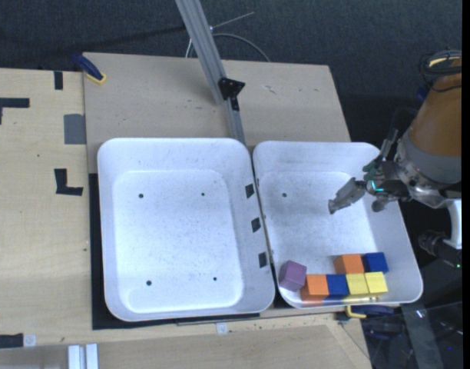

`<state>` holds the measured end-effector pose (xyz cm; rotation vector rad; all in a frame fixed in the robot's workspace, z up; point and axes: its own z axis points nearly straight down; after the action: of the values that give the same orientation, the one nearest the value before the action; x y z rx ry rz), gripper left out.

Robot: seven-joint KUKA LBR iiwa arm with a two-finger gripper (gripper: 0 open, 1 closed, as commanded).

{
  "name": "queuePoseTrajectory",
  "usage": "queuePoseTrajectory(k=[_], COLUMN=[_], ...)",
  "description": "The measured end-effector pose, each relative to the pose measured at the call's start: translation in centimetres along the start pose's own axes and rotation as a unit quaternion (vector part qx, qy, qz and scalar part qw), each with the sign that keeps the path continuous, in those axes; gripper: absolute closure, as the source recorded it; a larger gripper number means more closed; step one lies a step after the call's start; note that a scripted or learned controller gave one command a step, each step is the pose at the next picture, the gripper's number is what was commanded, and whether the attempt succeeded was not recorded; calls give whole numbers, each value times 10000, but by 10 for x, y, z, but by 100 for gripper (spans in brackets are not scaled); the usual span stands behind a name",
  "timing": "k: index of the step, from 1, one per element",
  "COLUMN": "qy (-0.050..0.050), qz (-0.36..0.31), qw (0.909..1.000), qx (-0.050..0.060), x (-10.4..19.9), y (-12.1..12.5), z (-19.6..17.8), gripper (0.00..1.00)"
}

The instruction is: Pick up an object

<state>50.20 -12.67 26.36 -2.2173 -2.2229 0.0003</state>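
My hand (356, 194) hangs over the right bin (312, 160), nothing in it; fingers' spread unclear. Blocks sit clustered at lower right; the purple block (293, 274) stands apart. Likely light, rigid, smooth: I'd pinch its flat opposite sides.

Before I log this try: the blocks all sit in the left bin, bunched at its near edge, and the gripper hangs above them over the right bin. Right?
Not quite. The blocks, the purple block among them, lie in the right bin, not the left bin, bunched at its near edge. The gripper does hang over the right bin, farther back than they are. The camera view shows this.
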Motion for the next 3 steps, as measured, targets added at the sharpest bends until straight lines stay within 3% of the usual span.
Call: queuePoseTrajectory(k=[1,2,3], qy=[-9,3,-1], qz=[3,-1,8], qw=[10000,10000,10000], qx=[11,32,3], x=[13,53,51], y=[24,4,5], z=[28,74,72], gripper=[0,0,0])
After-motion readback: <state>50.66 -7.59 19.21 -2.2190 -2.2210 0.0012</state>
